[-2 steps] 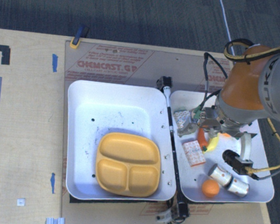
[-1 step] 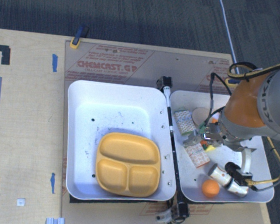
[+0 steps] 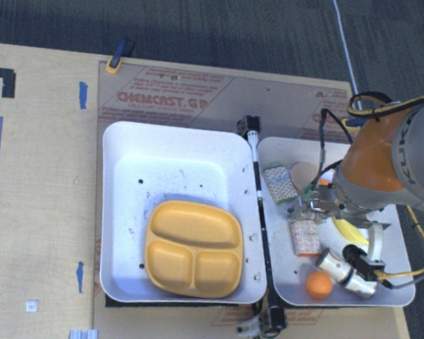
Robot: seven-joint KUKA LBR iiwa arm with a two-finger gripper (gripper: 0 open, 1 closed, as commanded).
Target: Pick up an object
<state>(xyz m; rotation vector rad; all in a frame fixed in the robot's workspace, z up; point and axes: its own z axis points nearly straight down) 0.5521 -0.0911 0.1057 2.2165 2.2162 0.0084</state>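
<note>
My gripper (image 3: 306, 207) is low over the middle of the right bin (image 3: 284, 293), under the orange-banded wrist. Just below it lies a pale pink packet (image 3: 306, 238). A white and green patterned packet (image 3: 278, 182) lies to its upper left. A beige disc (image 3: 302, 173) sits beside that, partly hidden by the arm. An orange ball (image 3: 320, 285) rests near the bin's front edge. A yellow banana-shaped piece (image 3: 350, 231) and a white and black cylinder (image 3: 347, 274) lie to the right, under the wrist.
The left bin (image 3: 124, 157) holds a yellow divided plate (image 3: 194, 246) in its front half. A black divider strip (image 3: 257, 198) runs between the bins. Cables (image 3: 402, 274) trail over the right bin's right side.
</note>
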